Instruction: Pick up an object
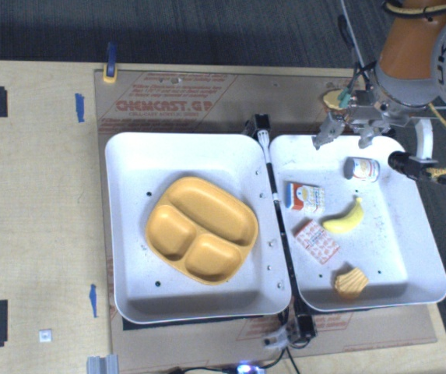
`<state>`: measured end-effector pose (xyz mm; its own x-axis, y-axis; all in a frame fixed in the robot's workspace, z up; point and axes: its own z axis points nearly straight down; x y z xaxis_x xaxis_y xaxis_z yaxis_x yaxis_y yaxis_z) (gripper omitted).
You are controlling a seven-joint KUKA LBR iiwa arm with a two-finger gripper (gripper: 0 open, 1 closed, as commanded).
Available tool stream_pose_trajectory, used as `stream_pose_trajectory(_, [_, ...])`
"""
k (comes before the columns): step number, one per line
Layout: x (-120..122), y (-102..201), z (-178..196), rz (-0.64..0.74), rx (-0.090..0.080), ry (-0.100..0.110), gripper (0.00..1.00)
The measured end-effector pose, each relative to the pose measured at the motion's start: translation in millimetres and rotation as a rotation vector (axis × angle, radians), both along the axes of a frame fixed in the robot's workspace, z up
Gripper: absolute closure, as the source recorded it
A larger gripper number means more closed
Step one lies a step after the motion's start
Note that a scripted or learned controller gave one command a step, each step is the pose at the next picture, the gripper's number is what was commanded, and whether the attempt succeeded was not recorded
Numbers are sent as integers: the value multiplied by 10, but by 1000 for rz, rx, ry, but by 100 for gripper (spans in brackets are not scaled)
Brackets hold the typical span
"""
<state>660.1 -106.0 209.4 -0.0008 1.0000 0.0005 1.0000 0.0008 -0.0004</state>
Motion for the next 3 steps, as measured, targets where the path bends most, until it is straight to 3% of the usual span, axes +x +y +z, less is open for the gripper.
stream_pose_trajectory(1, [-645, 19, -1122, -1, -1, -8, 0])
stream_pose_trajectory(2, [-1641, -51, -1237, -2, -1, -1, 0])
stream_pose_trajectory(3, [-1616, -57, -1127, -3, -4, -10, 100])
